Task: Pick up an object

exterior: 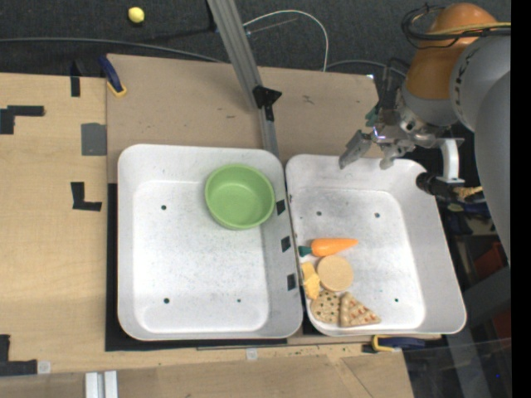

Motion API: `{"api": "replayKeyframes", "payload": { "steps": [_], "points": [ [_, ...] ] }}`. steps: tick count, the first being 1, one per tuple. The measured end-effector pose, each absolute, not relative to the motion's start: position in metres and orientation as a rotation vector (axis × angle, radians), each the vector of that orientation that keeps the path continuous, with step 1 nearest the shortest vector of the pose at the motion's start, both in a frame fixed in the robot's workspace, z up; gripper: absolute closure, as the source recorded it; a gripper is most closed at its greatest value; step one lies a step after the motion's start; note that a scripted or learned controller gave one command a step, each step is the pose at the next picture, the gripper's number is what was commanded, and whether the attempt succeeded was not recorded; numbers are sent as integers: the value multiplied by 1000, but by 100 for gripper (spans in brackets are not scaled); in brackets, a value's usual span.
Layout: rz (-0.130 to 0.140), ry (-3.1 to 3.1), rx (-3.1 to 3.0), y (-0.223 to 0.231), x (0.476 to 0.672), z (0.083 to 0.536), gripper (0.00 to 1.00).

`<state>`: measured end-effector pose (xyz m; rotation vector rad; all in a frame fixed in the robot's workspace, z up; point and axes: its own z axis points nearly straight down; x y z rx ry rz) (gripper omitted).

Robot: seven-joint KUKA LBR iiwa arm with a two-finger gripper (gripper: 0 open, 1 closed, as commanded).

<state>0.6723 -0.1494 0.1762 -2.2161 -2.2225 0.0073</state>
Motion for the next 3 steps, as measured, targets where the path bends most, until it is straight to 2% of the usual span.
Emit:
{"api": "replayKeyframes", "payload": {
  "steps": [1, 2, 3],
  "points": [
    [16, -2217, -2217, -154, 681, 126, 0],
    [16, -2217, -2215, -153, 680, 137, 100],
    [-6, -2227, -2223, -152, 680, 201, 100]
  ]
}}
